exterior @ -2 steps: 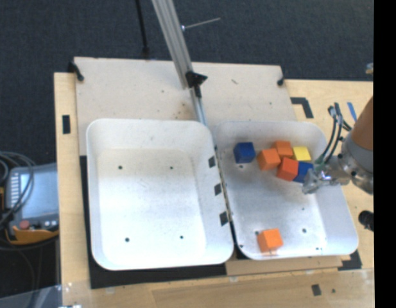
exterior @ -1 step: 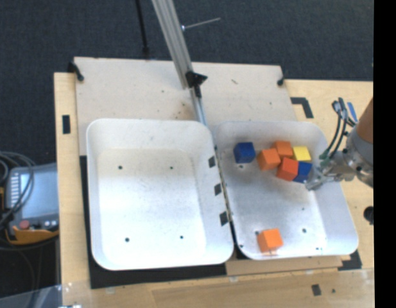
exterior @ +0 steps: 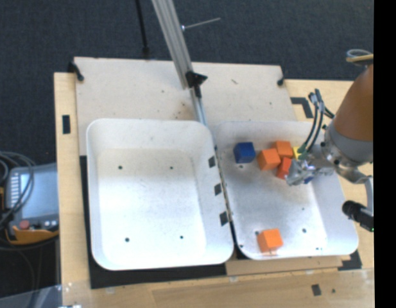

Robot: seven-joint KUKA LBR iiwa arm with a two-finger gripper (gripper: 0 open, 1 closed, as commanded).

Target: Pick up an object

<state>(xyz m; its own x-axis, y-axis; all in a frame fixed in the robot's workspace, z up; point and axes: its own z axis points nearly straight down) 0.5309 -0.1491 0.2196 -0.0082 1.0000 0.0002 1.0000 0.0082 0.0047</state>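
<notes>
Gripper (exterior: pixel 299 174): low inside the right bin (exterior: pixel 326 236), near its right edge and toward the far side; metallic, partly blurred, so whether it is open or closed cannot be told. It sits against the right side of a cluster of orange blocks, apparently touching the nearest one, though contact is not certain at this resolution.

Arm (exterior: pixel 355 117): grey and orange, entering from the right, above the bin's right edge, with cables running along it.

Orange block cluster (exterior: pixel 276 157): three orange blocks packed together in the far half of the right bin, just left of the gripper; a small yellow piece (exterior: pixel 296 151) shows at the cluster's right side.

Blue cube (exterior: pixel 244 152): far half of the right bin, just left of the cluster, slightly apart from it.

Single orange cube (exterior: pixel 270 239): near the front edge of the right bin, well apart from the others.

Left bin (exterior: pixel 153 191): white, shallow, side by side with the right bin, touching along the shared edge.

Bench (exterior: pixel 178 85): pale board carrying both bins.

Aluminium bar (exterior: pixel 172 34): slanting up from the bench's far edge, between the bins.
</notes>
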